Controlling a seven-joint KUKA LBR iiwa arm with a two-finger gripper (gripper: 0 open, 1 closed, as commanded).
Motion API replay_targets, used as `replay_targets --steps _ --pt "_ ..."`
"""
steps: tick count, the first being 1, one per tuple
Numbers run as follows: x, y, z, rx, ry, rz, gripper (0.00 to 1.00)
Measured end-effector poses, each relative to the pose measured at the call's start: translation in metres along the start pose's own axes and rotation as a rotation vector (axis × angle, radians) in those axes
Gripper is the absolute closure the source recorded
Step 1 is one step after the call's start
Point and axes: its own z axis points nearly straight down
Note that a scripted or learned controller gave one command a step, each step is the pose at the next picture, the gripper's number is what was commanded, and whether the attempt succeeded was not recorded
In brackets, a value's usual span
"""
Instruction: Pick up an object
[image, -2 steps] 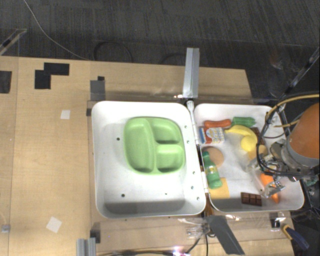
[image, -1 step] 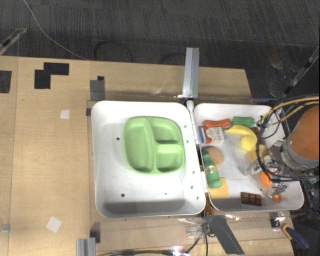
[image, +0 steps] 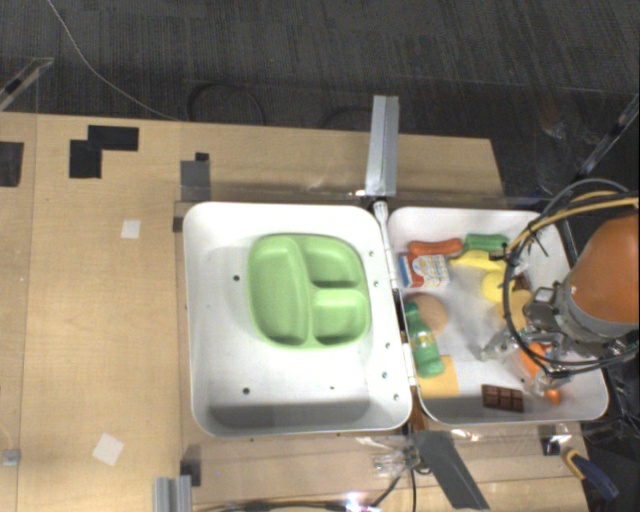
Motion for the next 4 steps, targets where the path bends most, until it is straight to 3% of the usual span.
replay_targets --steps 1,2,3,4 --pt "0.011 -0.004 0.001 -0.002 -0.003 0.071 0.00" --pt "0.006 -0.008 -0.013 0.012 -0.014 0.069 1.00" --pt "0.006 -0.007 -0.013 0.011 -0.013 0.070 0.00" --pt "0.012 -0.005 0.001 -0.002 -0.001 0.062 0.00"
